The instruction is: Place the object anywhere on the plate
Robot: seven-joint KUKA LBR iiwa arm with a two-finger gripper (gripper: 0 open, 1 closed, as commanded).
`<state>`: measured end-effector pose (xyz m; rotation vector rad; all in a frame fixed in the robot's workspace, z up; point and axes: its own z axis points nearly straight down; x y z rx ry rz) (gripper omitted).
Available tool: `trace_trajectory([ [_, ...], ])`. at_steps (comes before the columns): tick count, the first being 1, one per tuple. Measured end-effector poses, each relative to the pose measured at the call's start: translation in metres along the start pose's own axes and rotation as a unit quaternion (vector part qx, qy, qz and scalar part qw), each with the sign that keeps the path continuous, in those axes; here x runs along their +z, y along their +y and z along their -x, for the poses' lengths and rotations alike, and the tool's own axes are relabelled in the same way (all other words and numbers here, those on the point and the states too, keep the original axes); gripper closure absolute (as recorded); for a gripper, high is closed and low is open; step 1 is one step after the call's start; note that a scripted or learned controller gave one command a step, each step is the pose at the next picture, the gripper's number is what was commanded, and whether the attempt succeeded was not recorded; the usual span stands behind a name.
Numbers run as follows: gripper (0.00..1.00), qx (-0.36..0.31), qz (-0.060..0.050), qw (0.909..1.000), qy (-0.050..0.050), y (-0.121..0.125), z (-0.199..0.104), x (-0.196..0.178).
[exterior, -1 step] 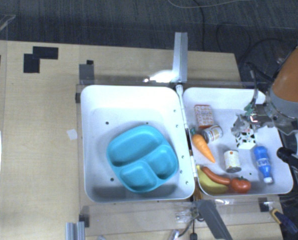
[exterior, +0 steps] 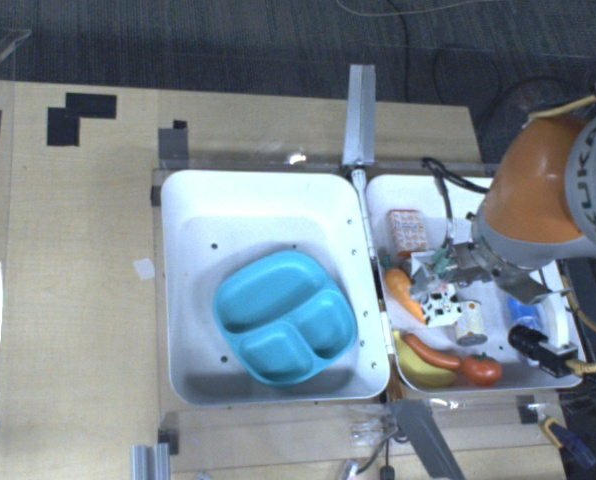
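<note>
Centrally in left bin (exterior: 193, 268): one glossy blue plate (exterior: 285, 315), rounded, three compartments. Right of plate, right bin (exterior: 456, 383): one orange carrot (exterior: 404, 294), one yellow banana (exterior: 423, 367), one small patterned box (exterior: 406, 230). Gripper (exterior: 446, 290) beside carrot; spread unclear, perhaps gripping nothing.

Glossy blue plastic plate (exterior: 284, 315), smooth white bins (exterior: 188, 368), matt wooden bench (exterior: 68, 298).
</note>
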<state>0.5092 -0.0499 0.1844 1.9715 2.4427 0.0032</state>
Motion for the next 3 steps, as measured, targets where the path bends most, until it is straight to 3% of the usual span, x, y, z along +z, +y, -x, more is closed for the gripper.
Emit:
trace_trajectory([
  [1, 1.0, -0.16, 0.001, 0.987, 0.0, 0.03, -0.061, -0.001],
  [2, 1.0, -0.266, 0.001, 0.964, 0.0, 0.035, -0.151, 0.0],
  [3, 0.0, -0.265, 0.001, 0.9641, 0.0, 0.035, -0.151, 0.0],
])
